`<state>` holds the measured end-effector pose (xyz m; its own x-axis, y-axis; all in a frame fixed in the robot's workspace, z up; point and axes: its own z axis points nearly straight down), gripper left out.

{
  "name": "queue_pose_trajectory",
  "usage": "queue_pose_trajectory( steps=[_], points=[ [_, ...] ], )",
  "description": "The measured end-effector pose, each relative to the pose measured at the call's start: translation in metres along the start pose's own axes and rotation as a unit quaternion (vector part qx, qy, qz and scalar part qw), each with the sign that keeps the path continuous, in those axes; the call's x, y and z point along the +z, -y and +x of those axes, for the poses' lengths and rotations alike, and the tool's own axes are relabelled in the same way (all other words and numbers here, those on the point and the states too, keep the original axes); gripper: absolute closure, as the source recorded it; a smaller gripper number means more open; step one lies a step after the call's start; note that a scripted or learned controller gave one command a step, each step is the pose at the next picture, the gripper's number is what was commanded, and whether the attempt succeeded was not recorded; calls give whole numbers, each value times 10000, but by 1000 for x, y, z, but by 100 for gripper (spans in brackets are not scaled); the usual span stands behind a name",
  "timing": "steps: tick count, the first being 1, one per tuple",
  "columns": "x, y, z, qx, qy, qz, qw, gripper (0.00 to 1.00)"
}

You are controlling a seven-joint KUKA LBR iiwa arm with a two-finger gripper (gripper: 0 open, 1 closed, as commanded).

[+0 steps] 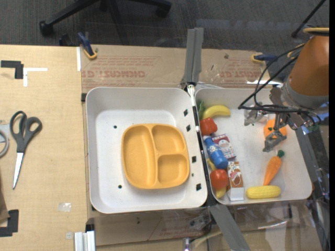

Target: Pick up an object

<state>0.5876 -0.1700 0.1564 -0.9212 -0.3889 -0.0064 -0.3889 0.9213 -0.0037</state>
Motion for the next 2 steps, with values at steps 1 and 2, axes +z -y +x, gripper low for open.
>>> queue_pose_trajectory(
  steps=[1,2],
  points=[
    [64,28,57,-342,-15,-18,9994,0],
    [53,28,55,-359,6,0,9994,100]
  ],
)
